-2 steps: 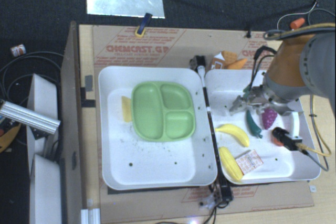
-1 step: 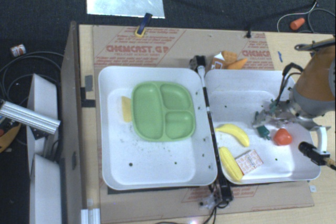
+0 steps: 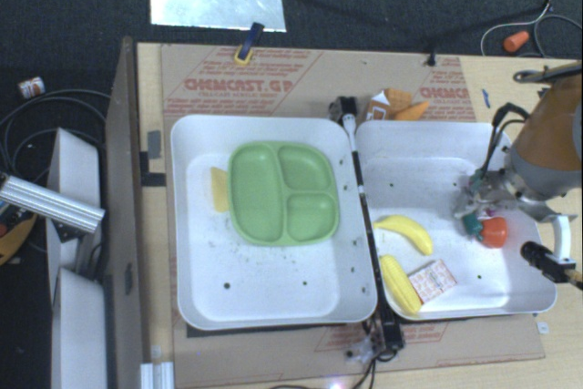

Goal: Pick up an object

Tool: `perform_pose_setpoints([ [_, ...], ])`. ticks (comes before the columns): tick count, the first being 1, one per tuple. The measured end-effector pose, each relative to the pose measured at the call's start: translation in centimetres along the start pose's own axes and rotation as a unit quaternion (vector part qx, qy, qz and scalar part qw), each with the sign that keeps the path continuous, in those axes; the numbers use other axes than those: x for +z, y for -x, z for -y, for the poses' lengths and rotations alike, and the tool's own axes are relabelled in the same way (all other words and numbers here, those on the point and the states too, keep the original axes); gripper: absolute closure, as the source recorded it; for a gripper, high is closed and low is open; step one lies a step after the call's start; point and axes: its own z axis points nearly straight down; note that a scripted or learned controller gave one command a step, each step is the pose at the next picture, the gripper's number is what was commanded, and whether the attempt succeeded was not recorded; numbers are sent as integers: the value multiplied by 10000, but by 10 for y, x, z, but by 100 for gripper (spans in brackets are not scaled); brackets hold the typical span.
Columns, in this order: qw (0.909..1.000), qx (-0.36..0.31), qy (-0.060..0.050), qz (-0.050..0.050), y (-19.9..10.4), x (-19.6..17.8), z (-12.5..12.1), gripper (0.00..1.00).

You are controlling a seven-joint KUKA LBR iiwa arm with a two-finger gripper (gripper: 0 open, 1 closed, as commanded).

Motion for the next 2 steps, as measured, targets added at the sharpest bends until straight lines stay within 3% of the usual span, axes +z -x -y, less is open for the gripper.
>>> perform_pose_setpoints([
  [1, 10000, -47, 39, 10, -77, -86, -49, 100],
  [2, 10000, -33, 24, 5, -117, -145, -49, 100],
])
